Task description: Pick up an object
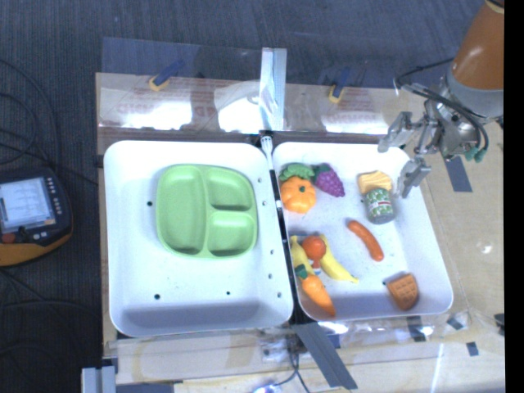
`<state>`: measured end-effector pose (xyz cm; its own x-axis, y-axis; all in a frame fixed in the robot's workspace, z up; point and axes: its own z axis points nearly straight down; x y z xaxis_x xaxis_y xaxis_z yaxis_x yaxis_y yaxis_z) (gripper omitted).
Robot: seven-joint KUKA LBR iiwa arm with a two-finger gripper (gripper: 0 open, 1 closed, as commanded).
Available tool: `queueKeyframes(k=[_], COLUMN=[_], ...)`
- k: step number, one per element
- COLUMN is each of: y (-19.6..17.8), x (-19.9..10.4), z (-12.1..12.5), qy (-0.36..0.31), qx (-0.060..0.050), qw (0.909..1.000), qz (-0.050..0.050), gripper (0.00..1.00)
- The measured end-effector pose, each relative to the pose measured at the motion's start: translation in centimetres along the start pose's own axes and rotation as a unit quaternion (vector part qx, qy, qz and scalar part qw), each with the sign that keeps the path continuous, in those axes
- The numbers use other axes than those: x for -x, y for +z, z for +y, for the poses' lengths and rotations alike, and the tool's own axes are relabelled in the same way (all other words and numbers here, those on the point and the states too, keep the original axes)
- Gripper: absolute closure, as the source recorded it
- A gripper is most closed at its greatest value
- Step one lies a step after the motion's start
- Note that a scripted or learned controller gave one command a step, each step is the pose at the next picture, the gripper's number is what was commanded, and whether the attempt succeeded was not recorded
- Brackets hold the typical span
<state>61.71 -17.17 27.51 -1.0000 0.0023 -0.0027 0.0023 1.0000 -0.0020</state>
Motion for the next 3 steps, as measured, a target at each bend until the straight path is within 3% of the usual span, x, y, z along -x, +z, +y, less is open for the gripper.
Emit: queueKeyframes(k=[1,2,3], y=[10.2,18.5,17.2], x=[0.7,-3.8,-3.5], z=[-0.2,-1.8,-1.7], qy=[-0.036,0.014,0.013], qx=[0.002,0.000,-0.002], qw=[0.9993,0.9999,0.9999], qz=[0.006,-0.005,-0.009], gripper=[0.00,0.00,1.00])
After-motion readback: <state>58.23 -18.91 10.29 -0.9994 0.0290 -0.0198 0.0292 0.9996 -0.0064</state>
